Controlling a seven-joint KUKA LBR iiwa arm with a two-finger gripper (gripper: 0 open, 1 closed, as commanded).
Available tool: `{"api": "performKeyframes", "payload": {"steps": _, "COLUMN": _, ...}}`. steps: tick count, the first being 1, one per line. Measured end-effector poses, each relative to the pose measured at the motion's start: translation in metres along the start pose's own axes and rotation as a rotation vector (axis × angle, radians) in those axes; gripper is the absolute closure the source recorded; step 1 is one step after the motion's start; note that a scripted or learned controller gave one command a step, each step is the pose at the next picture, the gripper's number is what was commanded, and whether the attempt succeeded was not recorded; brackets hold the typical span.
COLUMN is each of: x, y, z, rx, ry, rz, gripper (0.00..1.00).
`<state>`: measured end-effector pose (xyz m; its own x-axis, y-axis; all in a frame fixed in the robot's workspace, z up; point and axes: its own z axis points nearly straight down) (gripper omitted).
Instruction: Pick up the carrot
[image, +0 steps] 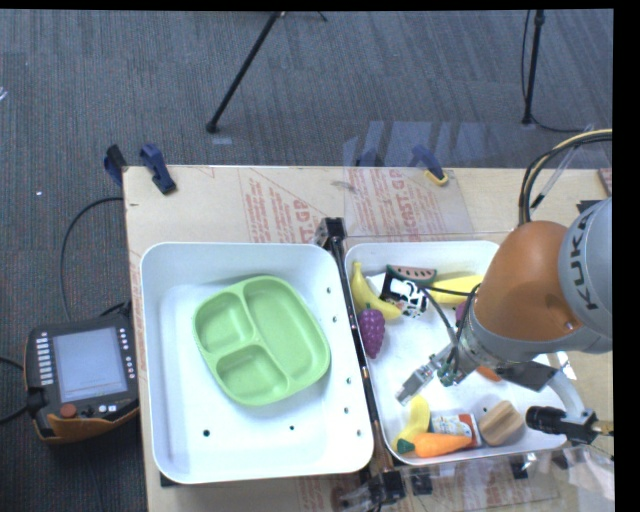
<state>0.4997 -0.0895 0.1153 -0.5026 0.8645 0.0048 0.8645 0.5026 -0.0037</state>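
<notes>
Carrot lay ungrasped at the right bin's front; your gripper hovered near, grip state unreadable; descend next.

- The carrot is orange with a green top.
- The plate is pale green.
- Both bins are white.
- The bananas are yellow.
- The grapes are purple.
- The watermelon slice is red with dark seeds.
- The arm is grey with an orange band.
- The clamps are blue.
</notes>
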Motion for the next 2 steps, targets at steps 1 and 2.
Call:
{"api": "performKeyframes", "payload": {"steps": 1, "x": -0.056, "y": 0.1, "z": 0.029, "rx": 0.002, "ry": -0.001, "rz": 0.024, "gripper": 0.0}}
{"api": "performKeyframes", "payload": {"steps": 2, "x": -0.035, "y": 0.031, "z": 0.029, "rx": 0.002, "ry": 0.001, "rz": -0.029, "gripper": 0.0}}
